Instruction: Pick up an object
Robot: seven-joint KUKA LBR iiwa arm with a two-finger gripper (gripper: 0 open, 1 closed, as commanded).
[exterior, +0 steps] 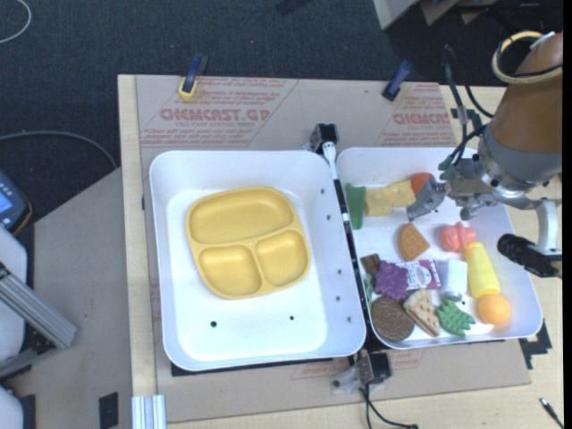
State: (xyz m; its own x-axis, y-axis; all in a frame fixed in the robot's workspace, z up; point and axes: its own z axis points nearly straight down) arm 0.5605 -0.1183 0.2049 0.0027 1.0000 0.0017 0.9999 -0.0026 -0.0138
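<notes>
Two metal fingers of the gripper (pixel 444 197) stand spread apart with nothing between them, poised above the upper part of the right shallow white bin (pixel 527 315). Just beside the fingertips lie a pale yellow plastic block (pixel 386 198) and a small orange piece (pixel 420 183); a tan wedge-shaped toy (pixel 412 240) and a pink lumpy toy (pixel 457 237) sit slightly nearer the camera. Candidate objects all rest in this bin. Recommended procedure: centre over one isolated item, descend vertically, then close. The left white bin (pixel 170 266) carries a yellow three-compartment plastic tray (pixel 247 239).
</notes>
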